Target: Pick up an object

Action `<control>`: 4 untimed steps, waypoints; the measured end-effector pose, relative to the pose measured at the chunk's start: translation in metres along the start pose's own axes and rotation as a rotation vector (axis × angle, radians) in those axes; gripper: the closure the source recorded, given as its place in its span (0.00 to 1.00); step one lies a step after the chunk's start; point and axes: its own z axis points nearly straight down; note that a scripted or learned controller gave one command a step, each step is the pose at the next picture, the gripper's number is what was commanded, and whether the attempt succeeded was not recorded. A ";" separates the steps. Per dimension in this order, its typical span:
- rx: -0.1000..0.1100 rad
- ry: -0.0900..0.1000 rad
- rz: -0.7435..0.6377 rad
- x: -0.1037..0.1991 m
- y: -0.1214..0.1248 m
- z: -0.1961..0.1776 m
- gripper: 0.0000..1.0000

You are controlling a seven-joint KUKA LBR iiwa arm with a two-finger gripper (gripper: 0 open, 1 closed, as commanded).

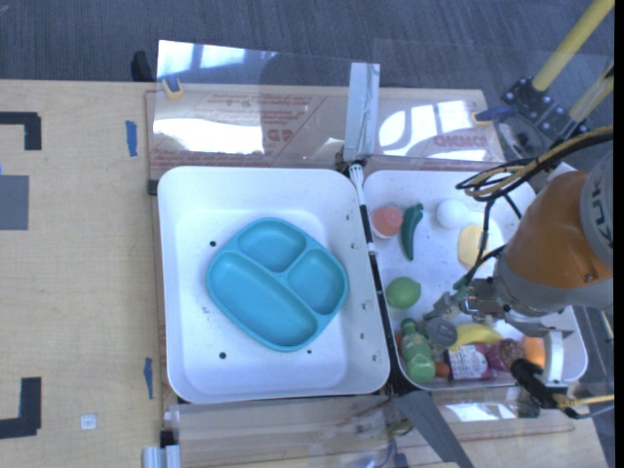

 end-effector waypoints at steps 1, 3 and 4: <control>0.000 -0.001 -0.177 0.016 0.001 0.000 0.00; -0.005 -0.002 -0.176 0.016 0.003 -0.010 0.00; 0.003 0.003 -0.398 -0.006 0.034 0.001 0.00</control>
